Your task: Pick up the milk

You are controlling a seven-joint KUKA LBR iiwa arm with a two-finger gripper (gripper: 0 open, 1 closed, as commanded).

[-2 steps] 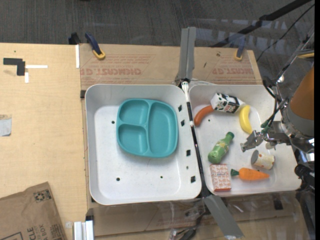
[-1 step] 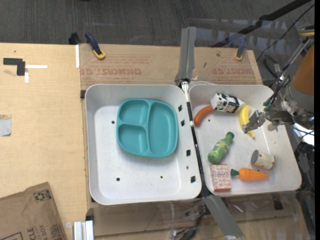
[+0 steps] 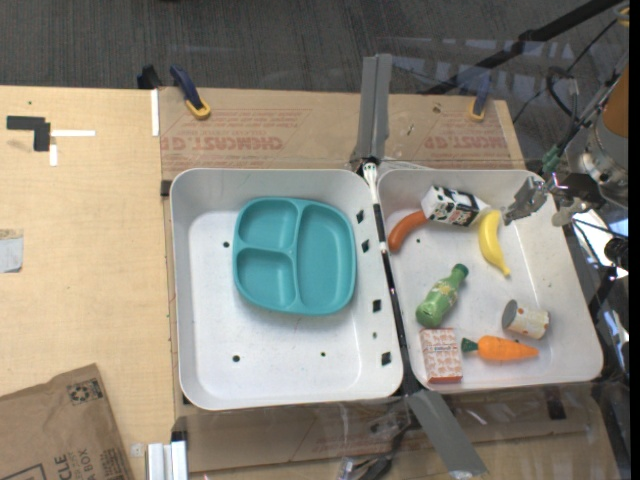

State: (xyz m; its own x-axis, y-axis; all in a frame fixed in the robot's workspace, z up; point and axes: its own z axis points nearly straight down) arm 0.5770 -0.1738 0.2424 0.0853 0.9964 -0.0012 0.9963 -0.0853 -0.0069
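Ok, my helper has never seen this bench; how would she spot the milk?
Look in the right-hand shallow white bin, along its far edge. The small black-and-white milk carton lies there between an orange sausage-shaped toy and a yellow banana, the only black-and-white item.

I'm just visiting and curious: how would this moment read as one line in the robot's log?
task: pick up milk | black-and-white milk carton: lying at right white bin's far edge, not held | gripper: above that bin, right of yellow banana
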